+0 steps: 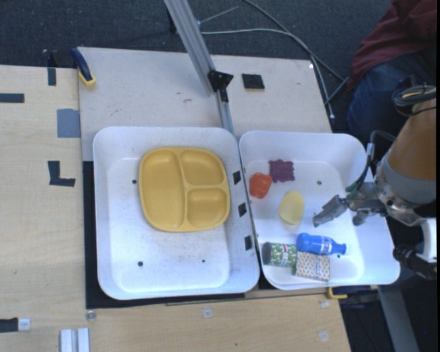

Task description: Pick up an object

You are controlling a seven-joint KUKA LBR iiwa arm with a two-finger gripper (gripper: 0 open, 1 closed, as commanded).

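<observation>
In the right bin lie the loose things: an orange ball-like piece and a purple cluster towards the far left, a pale yellow lemon shape near the middle, and along the near wall a blue bottle lying on its side, a green-and-white packet to its left and a speckled packet just below it. The hand reaches in from the right edge of that bin, pointing left, close to the lemon shape and above the blue bottle; nothing sits between its fingers, and whether they are spread or closed cannot be told. The left bin carries a yellow divided plate. Both bins rest on a pale counter marked with dark tape patches
</observation>
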